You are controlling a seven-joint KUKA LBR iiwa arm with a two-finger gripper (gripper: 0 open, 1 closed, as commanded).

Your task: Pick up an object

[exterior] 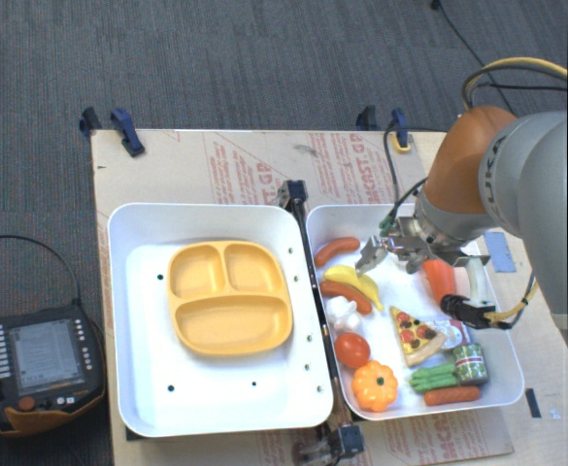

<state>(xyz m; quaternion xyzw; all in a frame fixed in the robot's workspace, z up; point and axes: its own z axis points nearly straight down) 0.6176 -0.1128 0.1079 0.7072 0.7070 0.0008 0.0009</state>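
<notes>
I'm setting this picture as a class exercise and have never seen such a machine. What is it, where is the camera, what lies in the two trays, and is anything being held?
The camera sits above a bench and looks down at a slant. The grey and orange shape on the right is a robot arm; its claw hangs over the right bin. The left bin holds a yellow plate with three sections. The right bin holds toy food: a sausage, banana, tomato, pumpkin, pizza slice, carrot and green beans. I see nothing between the claw's fingers, so nothing is held yet. Outside the bench, lower left, lies the control pad.
</notes>
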